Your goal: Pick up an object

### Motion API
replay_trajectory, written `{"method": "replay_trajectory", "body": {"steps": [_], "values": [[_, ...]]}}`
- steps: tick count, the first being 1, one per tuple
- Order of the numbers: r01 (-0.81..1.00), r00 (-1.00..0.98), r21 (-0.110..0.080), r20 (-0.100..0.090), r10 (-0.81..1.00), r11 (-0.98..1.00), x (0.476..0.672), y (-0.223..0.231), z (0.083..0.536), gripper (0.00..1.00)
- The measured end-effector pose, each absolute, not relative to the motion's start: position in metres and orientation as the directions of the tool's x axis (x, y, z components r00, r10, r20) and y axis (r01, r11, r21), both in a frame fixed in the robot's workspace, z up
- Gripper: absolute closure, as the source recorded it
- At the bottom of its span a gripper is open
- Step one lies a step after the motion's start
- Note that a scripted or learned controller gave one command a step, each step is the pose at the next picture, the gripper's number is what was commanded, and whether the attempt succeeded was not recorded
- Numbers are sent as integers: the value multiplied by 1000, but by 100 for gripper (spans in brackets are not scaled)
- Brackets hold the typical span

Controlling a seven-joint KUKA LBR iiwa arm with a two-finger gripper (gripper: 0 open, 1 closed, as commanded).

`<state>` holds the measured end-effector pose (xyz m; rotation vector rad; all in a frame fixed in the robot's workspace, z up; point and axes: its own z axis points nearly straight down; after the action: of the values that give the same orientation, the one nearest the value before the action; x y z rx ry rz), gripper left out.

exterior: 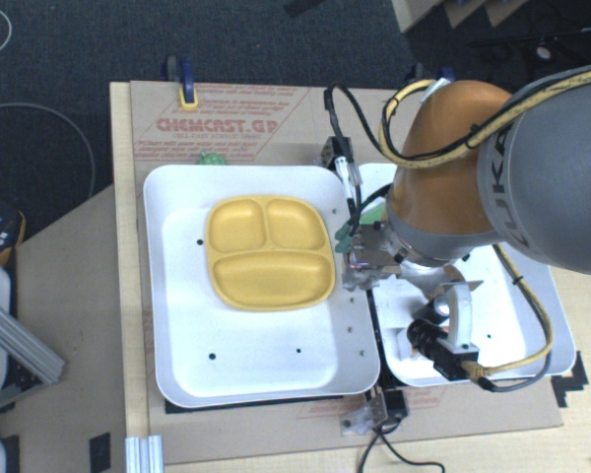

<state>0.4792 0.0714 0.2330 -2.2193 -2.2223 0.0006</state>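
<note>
While the arm [443,185] hangs over the right bin [502,308], the yellow plate [271,252] lies in the left bin [177,294]; pick not yet done; state of the jaws cannot be told.

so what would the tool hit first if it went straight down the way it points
Likely the right bin's left rim, where it meets the left bin; the tool hangs over it. Depth is unclear.

The big grey arm [557,185] comes in from the right and bends down. Its orange band [448,156] sits above the wrist [428,252]. The gripper [360,261] hangs low at the arm's left end, pointing down.
</note>
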Motion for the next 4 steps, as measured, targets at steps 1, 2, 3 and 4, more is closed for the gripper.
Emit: {"method": "replay_trajectory", "body": {"steps": [1, 2, 3, 4], "values": [[1000, 2, -6, 0, 1000, -2, 506, 59, 182, 100], [1000, 1, -3, 0, 1000, -1, 506, 60, 184, 0], [1000, -5, 8, 0, 1000, 5, 590, 102, 178, 0], [1000, -2, 3, 0, 1000, 2, 587, 100, 188, 100]]}}
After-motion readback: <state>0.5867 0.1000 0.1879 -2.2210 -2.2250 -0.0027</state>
